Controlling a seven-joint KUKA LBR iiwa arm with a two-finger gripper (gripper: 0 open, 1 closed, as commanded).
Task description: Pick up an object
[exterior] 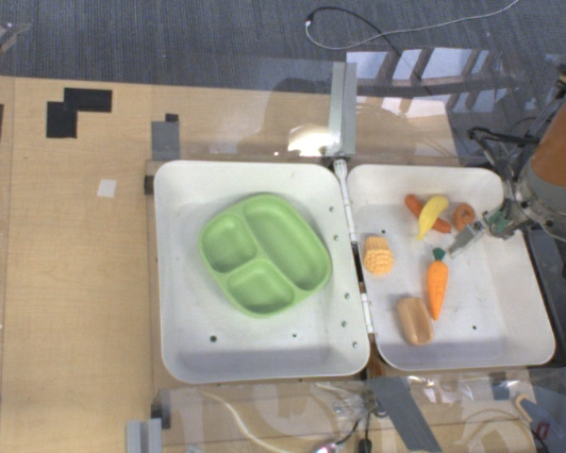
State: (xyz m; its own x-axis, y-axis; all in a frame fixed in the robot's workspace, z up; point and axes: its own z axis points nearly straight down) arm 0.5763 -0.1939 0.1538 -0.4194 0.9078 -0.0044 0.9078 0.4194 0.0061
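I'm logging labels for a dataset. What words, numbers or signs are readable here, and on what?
None are readable.
The green divided plate, the white bins and the toy foods, such as the carrot and corn, show no print.

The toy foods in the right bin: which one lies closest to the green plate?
The corn cob, yellow, beside the bin's left wall; the other foods lie further right.

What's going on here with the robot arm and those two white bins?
A robot arm reaches in from the right, its pincer low over the right bin, just above the toy carrot. Nothing is between its fingers. A banana, corn cob and bread roll lie nearby. The left bin holds a green divided plate.
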